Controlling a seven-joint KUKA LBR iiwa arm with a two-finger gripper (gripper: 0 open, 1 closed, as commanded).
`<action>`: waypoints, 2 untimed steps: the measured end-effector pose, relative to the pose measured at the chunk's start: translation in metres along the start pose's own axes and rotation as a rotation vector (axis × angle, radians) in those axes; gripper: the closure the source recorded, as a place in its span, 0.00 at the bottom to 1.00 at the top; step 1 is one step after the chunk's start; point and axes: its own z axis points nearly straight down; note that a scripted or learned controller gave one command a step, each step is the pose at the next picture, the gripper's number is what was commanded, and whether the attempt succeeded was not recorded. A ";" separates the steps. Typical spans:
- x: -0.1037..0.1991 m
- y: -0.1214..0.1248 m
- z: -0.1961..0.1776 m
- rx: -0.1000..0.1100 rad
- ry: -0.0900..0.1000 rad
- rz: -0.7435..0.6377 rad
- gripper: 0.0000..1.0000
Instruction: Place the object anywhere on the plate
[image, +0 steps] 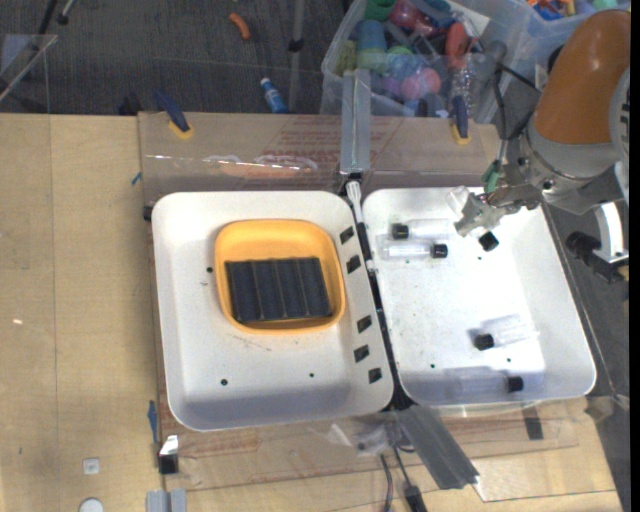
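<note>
Tan wooden desk (70, 300), carrying a white left bin (180, 300) and a white right bin (555, 290) side by side. Grey arm (590, 80) with an orange band, reaching in over the right bin's far corner. Orange plate (280, 232) in the left bin. Dark ribbed block (278, 290) lying flat on the plate, long axis running left-right, ribs crossing it. Gripper (478, 215) low over the right bin, well apart from the block; grip state impossible to tell. Small black-capped clear tubes (415, 250) scattered in the right bin.
</note>
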 end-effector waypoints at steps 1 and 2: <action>0.006 0.038 0.022 -0.002 0.000 -0.287 1.00; 0.017 0.040 -0.014 -0.002 0.000 -0.314 1.00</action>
